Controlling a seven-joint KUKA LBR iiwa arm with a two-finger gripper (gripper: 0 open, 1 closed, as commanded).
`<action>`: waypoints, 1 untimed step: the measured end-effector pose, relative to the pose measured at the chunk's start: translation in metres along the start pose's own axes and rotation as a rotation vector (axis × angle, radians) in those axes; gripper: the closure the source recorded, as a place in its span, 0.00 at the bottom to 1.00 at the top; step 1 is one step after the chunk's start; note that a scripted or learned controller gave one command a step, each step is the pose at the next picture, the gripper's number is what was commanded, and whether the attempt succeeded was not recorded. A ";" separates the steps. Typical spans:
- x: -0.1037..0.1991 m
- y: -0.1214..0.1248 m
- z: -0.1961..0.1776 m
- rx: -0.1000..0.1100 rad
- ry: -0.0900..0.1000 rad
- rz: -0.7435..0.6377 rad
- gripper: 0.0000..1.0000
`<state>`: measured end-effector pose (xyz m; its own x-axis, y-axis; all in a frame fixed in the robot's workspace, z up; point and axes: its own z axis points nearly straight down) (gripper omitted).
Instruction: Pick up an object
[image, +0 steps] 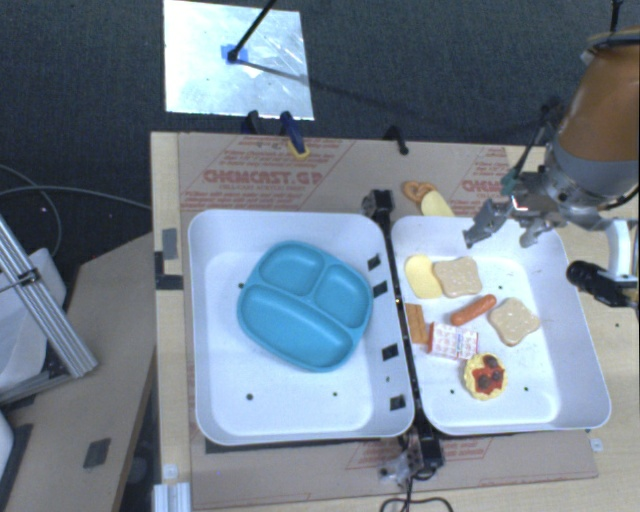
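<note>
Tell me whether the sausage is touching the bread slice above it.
Apart. The camera view shows a thin strip of white bin floor between the sausage and the bread slice.

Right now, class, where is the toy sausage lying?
The sausage lies in the right bin, between two bread slices, just above the red-and-white packet.

Below my jaws (505, 222) lie flat toy foods, untouched: bread slice (458, 275) and yellow cheese (422, 277) nearest, sausage (472, 310) and second bread slice (514, 320) beyond, pizza piece (486, 376) farthest.
</note>
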<state>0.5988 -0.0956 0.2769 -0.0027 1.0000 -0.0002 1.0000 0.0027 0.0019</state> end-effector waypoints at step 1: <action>-0.059 -0.050 0.156 0.018 0.001 0.009 0.00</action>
<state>0.5493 -0.1550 0.1209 0.0061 1.0000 0.0008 0.9999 -0.0061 -0.0158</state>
